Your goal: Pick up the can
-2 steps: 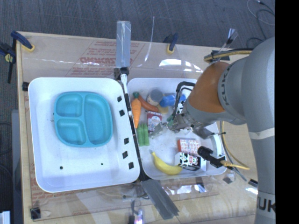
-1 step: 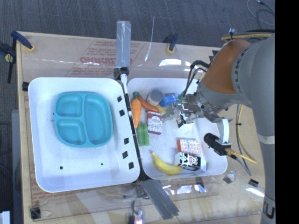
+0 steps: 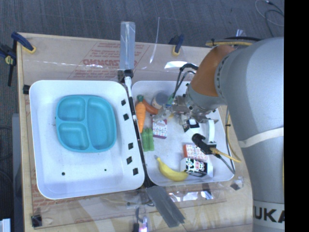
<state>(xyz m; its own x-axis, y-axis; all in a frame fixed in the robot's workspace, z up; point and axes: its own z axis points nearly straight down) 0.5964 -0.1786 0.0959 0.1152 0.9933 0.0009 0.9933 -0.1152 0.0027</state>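
Observation:
The can (image 3: 160,100) stands in the far part of the right bin (image 3: 219,175), its round grey top facing up. It sits just right of the carrot (image 3: 140,114). My gripper (image 3: 173,108) hangs low over the bin right beside the can, on its right and slightly nearer side. The grey wrist and orange band (image 3: 207,76) cover much of the gripper. I cannot tell whether it touches the can.
The right bin also holds a green item (image 3: 147,140), a small pink-and-white carton (image 3: 160,128), a banana (image 3: 171,171), a black-and-white carton (image 3: 197,166) and a red-patterned box (image 3: 195,152). A blue divided plate (image 3: 87,122) lies in the left bin (image 3: 43,178).

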